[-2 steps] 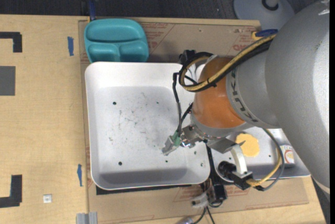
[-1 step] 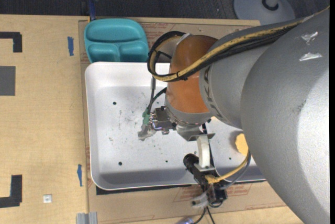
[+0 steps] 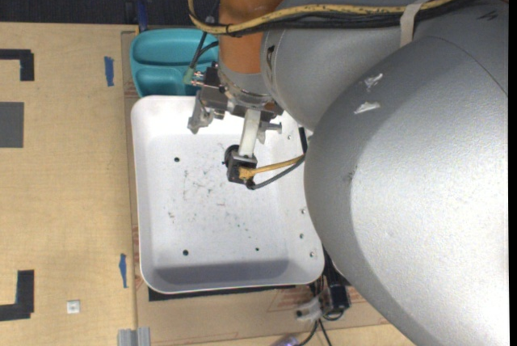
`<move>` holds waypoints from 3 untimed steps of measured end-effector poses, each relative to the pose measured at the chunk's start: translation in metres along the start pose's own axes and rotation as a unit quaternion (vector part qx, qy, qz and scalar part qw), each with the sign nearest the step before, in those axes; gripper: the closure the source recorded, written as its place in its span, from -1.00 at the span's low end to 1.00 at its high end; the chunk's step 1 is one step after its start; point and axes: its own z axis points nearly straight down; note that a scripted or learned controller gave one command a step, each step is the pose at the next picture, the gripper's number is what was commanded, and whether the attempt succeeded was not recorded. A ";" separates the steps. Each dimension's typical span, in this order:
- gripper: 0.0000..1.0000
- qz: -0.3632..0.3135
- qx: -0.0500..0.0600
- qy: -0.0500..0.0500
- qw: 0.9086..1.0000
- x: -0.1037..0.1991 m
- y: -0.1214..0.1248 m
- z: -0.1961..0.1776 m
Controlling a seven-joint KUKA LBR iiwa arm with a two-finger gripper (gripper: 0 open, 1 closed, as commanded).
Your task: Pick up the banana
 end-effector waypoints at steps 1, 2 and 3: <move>-1.00 0.040 0.000 0.000 0.999 -0.077 0.031 -0.083; -1.00 -0.038 0.002 0.000 0.999 -0.024 -0.017 -0.011; -1.00 0.005 0.002 0.000 1.000 -0.102 -0.091 0.068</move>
